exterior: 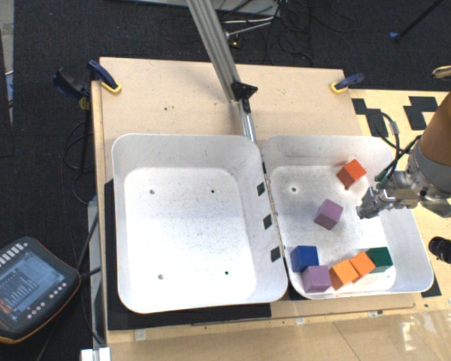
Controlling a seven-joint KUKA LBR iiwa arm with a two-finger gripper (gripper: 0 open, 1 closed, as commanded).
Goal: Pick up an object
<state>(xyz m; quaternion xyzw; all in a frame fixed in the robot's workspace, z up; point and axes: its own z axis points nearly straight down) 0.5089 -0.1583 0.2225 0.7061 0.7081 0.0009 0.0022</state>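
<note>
One camera, seemingly high overhead, looks slantwise down on both bins (188,145).

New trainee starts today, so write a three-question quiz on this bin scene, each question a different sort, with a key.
1. True or false: all the blocks lie in the right bin.
2. Multiple choice: which block lies nearest the tool? A) the blue block B) the lone orange block C) the green block
3. Fill in: the row along the right bin's near wall holds ___ blocks.

Key
1. True: the left bin holds no blocks.
2. B: it lies just up and left of the tool; the lone purple block is also close.
3. Four: blue, purple, orange, green.
</note>
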